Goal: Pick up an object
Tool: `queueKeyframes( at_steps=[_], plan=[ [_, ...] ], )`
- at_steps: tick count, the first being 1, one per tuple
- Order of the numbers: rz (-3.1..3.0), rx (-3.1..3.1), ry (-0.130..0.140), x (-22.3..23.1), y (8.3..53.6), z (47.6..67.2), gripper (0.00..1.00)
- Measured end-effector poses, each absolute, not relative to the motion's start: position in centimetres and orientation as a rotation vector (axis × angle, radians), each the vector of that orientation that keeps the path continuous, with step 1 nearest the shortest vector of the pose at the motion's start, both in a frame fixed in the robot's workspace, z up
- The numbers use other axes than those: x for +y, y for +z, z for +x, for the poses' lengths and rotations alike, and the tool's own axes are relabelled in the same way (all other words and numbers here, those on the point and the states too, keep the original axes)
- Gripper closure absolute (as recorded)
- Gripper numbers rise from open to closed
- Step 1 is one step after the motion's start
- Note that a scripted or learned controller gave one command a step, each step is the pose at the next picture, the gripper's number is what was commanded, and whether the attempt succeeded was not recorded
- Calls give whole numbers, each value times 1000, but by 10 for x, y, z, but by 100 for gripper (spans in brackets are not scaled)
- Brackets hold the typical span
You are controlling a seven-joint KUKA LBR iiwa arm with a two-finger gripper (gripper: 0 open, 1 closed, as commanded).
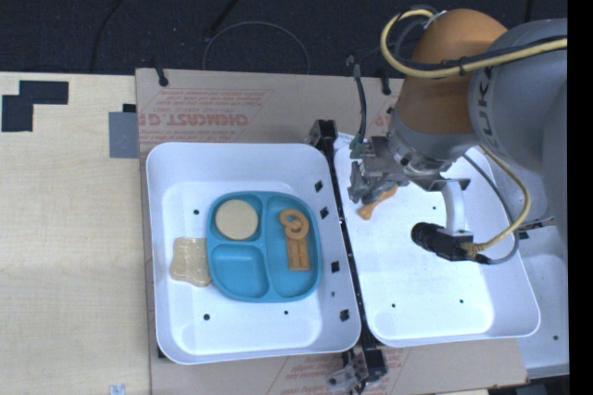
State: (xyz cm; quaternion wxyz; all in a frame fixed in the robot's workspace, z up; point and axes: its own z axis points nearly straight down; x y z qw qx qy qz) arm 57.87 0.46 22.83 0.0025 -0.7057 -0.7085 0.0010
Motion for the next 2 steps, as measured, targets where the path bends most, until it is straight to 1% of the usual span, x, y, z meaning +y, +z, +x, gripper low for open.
queueKeyframes(
  at_steps=[1,2],
  plan=[
    [-2213,-2223,2,59,235,568,100],
    [-2214,-2224,2,107,241,567,100]
  ],
)
